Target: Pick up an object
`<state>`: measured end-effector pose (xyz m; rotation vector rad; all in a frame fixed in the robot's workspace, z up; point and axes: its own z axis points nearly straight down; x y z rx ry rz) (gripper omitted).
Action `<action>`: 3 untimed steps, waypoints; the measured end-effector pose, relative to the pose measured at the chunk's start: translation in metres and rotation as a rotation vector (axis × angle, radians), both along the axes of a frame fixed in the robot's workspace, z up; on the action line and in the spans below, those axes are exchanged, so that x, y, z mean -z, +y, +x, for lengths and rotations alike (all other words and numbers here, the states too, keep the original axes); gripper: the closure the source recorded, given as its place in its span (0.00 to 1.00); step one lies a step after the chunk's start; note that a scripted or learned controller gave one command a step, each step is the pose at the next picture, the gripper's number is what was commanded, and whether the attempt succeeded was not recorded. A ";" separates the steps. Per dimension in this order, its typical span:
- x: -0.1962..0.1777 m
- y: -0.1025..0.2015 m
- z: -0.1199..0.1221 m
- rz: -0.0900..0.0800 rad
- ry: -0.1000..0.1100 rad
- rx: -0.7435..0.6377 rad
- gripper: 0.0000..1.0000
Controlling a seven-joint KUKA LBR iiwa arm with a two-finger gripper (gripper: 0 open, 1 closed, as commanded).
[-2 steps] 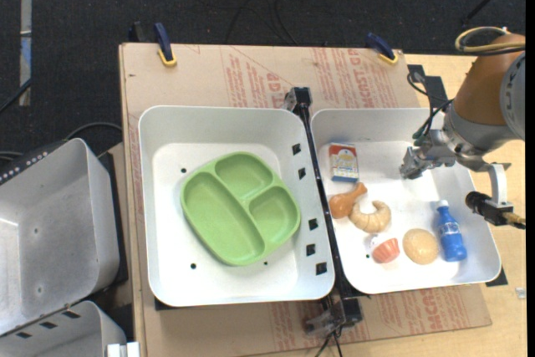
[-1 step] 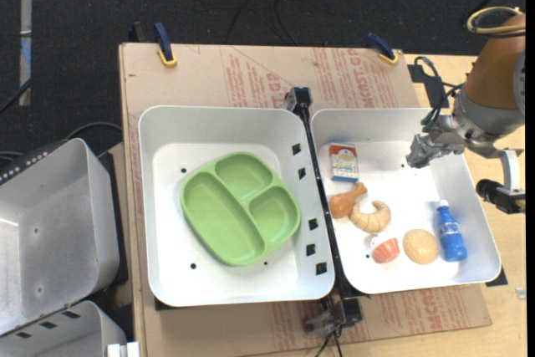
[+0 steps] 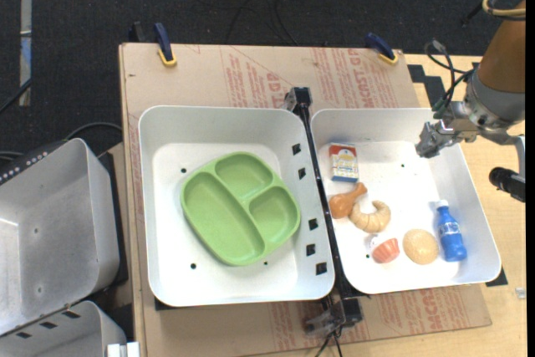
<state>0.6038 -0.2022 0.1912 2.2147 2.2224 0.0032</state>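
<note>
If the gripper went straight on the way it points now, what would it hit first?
Probably bare floor of the right bin, near its far right corner. The gripper tilts down and leftward; the red-and-white box lies farther along that line, though depth is unclear.

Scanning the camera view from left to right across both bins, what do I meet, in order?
Green divided plate → small red-and-white carton → croissant → round tan bun → blue bottle. Left out because they overlap their neighbours: the toy drumstick and the small red piece.
</note>
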 end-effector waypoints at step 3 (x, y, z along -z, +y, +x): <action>-0.036 0.105 -0.022 0.003 0.007 -0.004 1.00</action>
